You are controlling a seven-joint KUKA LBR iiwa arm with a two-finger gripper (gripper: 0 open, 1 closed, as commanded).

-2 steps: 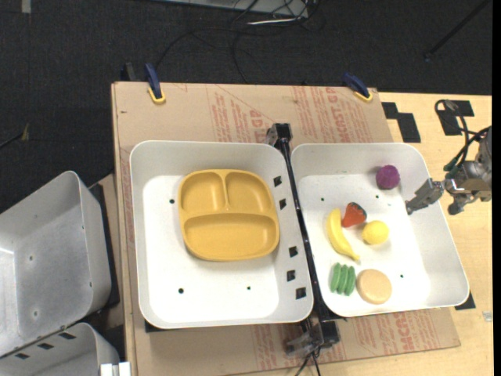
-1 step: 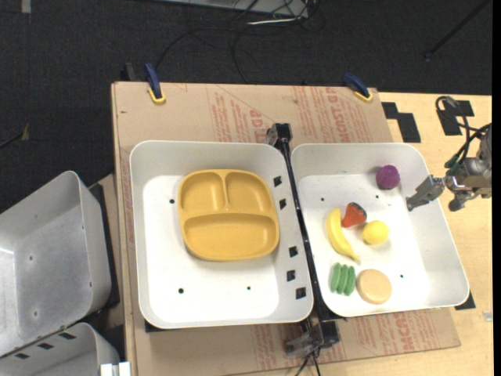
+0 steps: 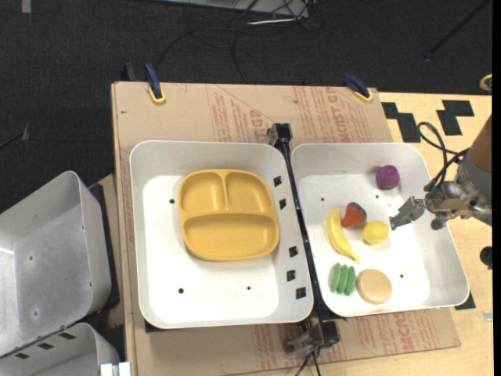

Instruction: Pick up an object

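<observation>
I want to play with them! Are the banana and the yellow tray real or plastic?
The banana looks like toy plastic: smooth, evenly yellow, no brown spots. The yellow divided tray also seems moulded plastic, with a matte surface and rounded compartment ridges. I can't be certain from looks alone.

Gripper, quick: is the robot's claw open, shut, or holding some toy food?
Gripper: cannot be told; it hangs over the right bin beside the yellow lemon, with nothing seen between its fingers.
</observation>
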